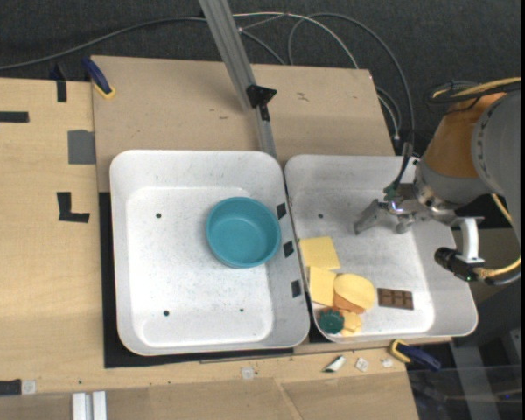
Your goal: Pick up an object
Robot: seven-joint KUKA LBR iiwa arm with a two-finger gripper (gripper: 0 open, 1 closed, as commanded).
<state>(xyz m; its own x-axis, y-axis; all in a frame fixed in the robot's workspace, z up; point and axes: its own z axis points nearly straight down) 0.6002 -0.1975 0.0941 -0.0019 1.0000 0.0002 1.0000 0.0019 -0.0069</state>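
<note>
White right bin [437, 322]: jaws [378, 219] spread open with nothing between them, over bare floor near its right edge. Yellow blocks [319, 254] crowd the near-left corner.

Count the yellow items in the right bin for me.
3 that I can separate: a flat square nearest the divider, a second flat piece just below it, and a round piece overlapping that. More may lie hidden beneath the round one.
</note>
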